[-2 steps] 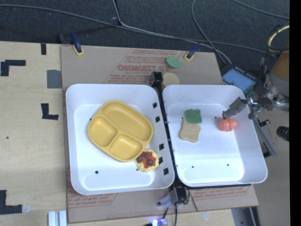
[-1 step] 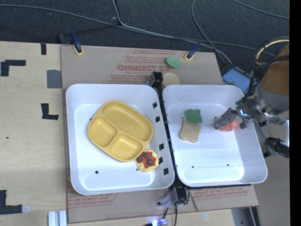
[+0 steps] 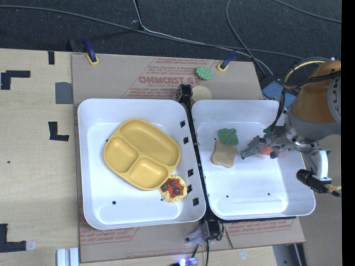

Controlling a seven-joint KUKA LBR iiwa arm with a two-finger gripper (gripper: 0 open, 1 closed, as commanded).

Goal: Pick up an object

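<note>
Tan object [image 3: 223, 155] lies just left of the low, seemingly empty claw [image 3: 248, 150].

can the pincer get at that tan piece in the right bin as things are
Probably yes. The pincer sits low in the right bin, just beside the tan piece, with bare bin floor between them; the green piece lies off that line.

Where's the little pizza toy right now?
In the left bin, near its lower right corner, the pizza toy touches the yellow divided plate.

Glossy white plastic bins [image 3: 138, 218]
</note>
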